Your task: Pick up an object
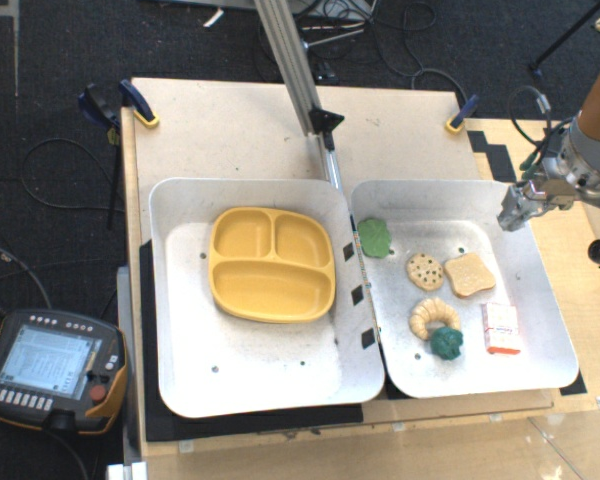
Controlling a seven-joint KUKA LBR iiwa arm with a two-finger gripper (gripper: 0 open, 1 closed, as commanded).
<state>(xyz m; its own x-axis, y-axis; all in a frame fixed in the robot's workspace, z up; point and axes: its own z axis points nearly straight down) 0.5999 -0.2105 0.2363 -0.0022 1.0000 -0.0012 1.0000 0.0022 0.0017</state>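
Note:
Several small items lie in the right bin point(540, 268): a green leafy piece point(374, 237), a chocolate-chip cookie point(424, 270), a slice of toast point(469, 275), a pale croissant point(433, 316), a dark green lump point(446, 342) touching the croissant, and a white and pink carton point(500, 328). My gripper point(515, 211) hangs over the bin's right rim, above and to the right of the toast. Nothing shows in its grasp.
A yellow divided plate point(273, 264) lies in the left bin point(180, 368). A slanted metal pole point(292, 53) rises from the bench behind the bins. Clamps sit at the bench's far corners, and a teach pendant point(50, 368) lies at the lower left.

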